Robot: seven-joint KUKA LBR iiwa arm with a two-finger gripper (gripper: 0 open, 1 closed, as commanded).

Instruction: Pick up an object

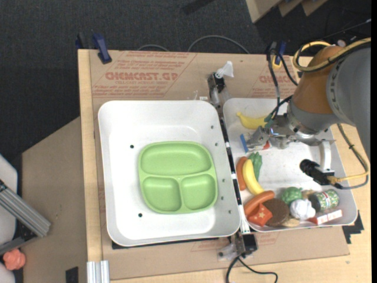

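Observation:
My gripper [261,140] hangs low over the back left part of the right bin [349,199]. A small yellow banana-like piece [250,121] lies just behind it, and a thin blue item [242,143] sits at its left. In front of it lie a green vegetable [256,161], a yellow banana [252,177] and an orange carrot [240,173]. None of them is seen in the gripper.
Along the right bin's front edge lie a red sausage-like piece [260,197], a brown cookie [277,212], broccoli [290,194], a white ball [302,208], a small can [325,200] and a red-and-white packet [327,218]. The left bin [118,134] holds a green divided tray [177,176].

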